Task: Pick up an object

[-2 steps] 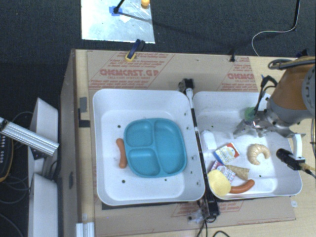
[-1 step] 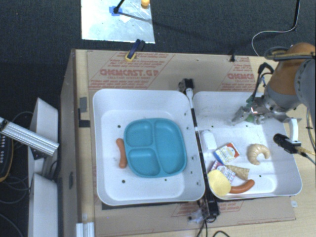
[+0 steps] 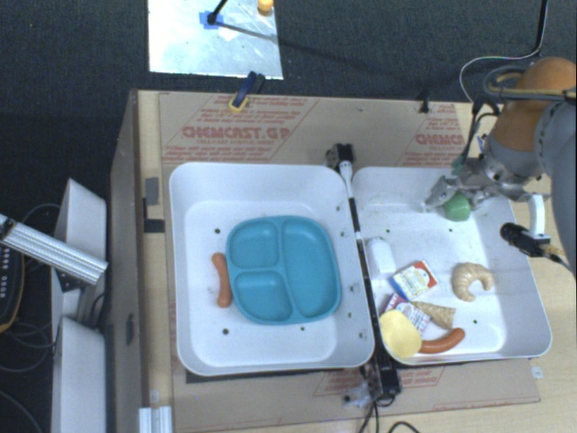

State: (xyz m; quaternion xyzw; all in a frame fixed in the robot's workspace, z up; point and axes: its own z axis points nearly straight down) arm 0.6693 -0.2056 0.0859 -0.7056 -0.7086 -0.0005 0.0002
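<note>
My gripper (image 3: 460, 197) hangs over the far part of the right bin (image 3: 532, 318), its two fingers spread apart and open. A small green round object (image 3: 457, 209) lies right under it, between the fingertips; I cannot tell whether they touch it. Nearer the front of this bin lie a tan croissant (image 3: 472, 279), a small printed packet (image 3: 415, 280), a white tube (image 3: 380, 255), a beige wedge (image 3: 436, 313), a yellow round piece (image 3: 400, 334) and a reddish sausage (image 3: 443, 340).
The left bin (image 3: 194, 215) holds a blue sectioned plate (image 3: 284, 269) and an orange sausage (image 3: 221, 280) beside it. A black divider (image 3: 353, 233) separates the bins. A black part (image 3: 523, 237) juts over the right bin's right wall.
</note>
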